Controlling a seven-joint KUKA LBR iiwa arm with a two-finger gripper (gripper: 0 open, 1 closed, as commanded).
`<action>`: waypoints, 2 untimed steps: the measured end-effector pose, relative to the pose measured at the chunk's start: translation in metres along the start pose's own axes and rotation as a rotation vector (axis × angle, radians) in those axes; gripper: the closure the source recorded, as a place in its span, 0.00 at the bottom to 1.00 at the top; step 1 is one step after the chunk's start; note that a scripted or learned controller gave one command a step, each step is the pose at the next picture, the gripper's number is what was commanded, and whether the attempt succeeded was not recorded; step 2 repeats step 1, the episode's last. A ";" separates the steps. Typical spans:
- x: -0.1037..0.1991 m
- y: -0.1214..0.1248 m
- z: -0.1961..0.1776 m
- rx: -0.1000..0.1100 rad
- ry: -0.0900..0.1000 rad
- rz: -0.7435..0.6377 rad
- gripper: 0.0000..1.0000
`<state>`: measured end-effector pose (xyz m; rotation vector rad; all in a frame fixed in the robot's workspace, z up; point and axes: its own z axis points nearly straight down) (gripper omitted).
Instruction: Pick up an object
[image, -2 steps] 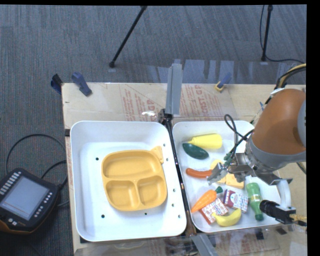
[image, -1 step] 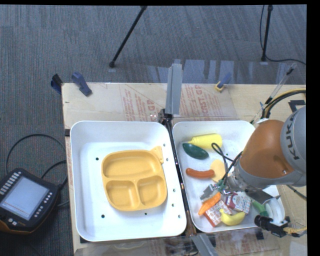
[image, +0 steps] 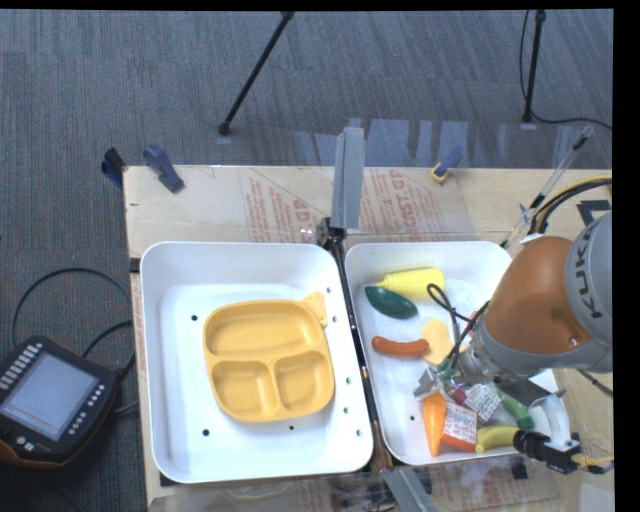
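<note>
Reaching in from the right of the frame, the grey arm with its orange band (image: 535, 300) hangs over the lower right corner of the right-hand shallow white bin (image: 470, 252), and its two-finger gripper (image: 452, 380) sits low among the toys there; from where I stand I cannot tell how the gripper is set, nor whether anything is caught in it. Just below and left of the gripper lies an orange carrot-shaped toy (image: 433, 422), with a red-and-white packet (image: 461, 428) touching its right side and a yellow banana-like piece (image: 496, 437) beside that, near the bin's bottom edge. A green piece (image: 516, 411) pokes out under the arm. Further up the same bin, a red-brown sausage-shaped toy (image: 400, 347) lies crosswise, a dark green oval leaf-like toy (image: 390, 302) sits above it, and a yellow cylindrical block (image: 412, 281) rests near the upper rim. A pale yellow flat piece (image: 435, 335) lies just right of the sausage. Filling the middle of the left-hand white bin (image: 170, 270) is a yellow plastic tray with three compartments (image: 268, 358). At the lower left of the frame, a black handheld control pendant with a grey screen (image: 48, 398) rests on the carpet.
</note>
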<state>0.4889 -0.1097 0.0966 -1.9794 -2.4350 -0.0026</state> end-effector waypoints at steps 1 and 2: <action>0.024 0.083 -0.094 -0.009 -0.004 0.006 1.00; 0.024 0.083 -0.094 -0.009 -0.004 0.006 1.00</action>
